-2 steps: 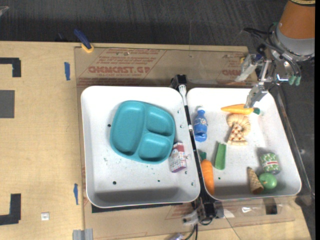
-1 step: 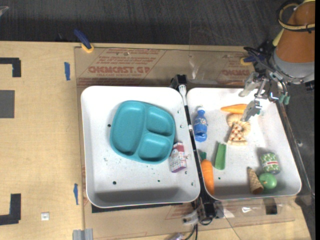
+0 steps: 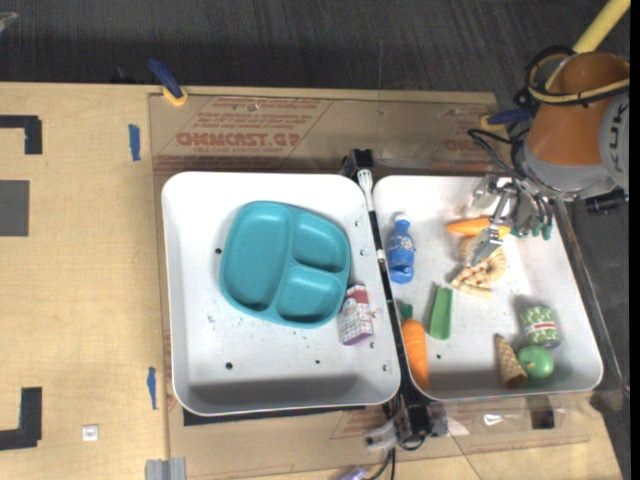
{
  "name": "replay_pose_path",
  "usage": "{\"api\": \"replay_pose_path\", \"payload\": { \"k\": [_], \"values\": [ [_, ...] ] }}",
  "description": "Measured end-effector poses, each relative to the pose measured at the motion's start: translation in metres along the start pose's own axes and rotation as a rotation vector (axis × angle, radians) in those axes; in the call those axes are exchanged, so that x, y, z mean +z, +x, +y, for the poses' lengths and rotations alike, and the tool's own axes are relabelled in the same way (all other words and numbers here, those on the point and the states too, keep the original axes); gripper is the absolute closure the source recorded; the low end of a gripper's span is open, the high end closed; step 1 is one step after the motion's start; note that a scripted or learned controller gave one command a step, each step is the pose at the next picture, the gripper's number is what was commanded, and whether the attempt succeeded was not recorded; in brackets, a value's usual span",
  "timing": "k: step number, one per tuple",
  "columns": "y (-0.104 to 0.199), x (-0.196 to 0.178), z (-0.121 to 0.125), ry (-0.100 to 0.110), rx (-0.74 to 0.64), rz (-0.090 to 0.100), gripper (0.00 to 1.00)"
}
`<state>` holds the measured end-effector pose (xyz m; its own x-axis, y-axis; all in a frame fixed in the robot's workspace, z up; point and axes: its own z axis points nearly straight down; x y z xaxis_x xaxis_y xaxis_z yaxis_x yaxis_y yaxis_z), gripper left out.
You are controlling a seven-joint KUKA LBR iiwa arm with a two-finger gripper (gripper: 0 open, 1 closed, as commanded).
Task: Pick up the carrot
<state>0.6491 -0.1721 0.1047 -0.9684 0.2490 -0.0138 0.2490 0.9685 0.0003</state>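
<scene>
Reaching in from the right: grey arm (image 3: pixel 575 118) with its orange band, wrist bent down over the far right corner of the right bin (image 3: pixel 585 313). Gripper (image 3: pixel 497 230) lowered near the bin floor, fingers spread slightly, tips straddling the right end of a small carrot (image 3: pixel 466 227) lying crosswise; whether actually pinching it, cannot tell. Just below the gripper, a pizza slice (image 3: pixel 478 271). Left of that carrot, a blue bottle (image 3: pixel 400 251) by the bin's left wall. Lower down, a green stick (image 3: pixel 439 311), then a second, larger carrot (image 3: pixel 414 352) lying lengthwise against the left wall. In the near right corner, a green patterned can (image 3: pixel 539 324), a green ball (image 3: pixel 538 363) and a brown cone (image 3: pixel 509 360). In the left bin (image 3: pixel 190 298), a teal divided plate (image 3: pixel 285 263) and a small packet (image 3: pixel 354 317).
</scene>
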Motion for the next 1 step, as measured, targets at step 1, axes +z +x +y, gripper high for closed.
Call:
{"api": "replay_pose_path", "payload": {
  "k": [1],
  "values": [
    [0.0153,0.0016,-0.0112,-0.014,0.121,-0.026,0.0]
  ]
}}
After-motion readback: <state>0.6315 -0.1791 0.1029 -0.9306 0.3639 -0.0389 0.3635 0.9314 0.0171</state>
